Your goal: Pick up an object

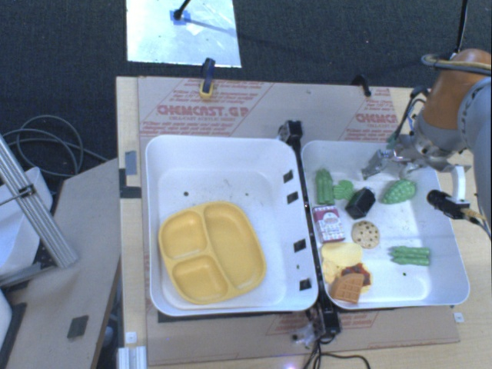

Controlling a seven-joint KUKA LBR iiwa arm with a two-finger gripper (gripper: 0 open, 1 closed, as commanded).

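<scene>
I am looking down on the bench, where a yellow divided tray is lying in the left bin. In the right bin the toys are sitting: a green ridged piece at the left, a small red-and-white carton, a black block, a chocolate-chip cookie, a waffle resting on a yellow slice, a green bumpy vegetable and green beans. The beans are lying with their long axis running left to right; the bumpy vegetable is tilting up toward the right. The gripper is hovering over the bin's far edge, just above the bumpy vegetable, and I cannot tell how its jaws stand. The arm is running off the right edge.
</scene>
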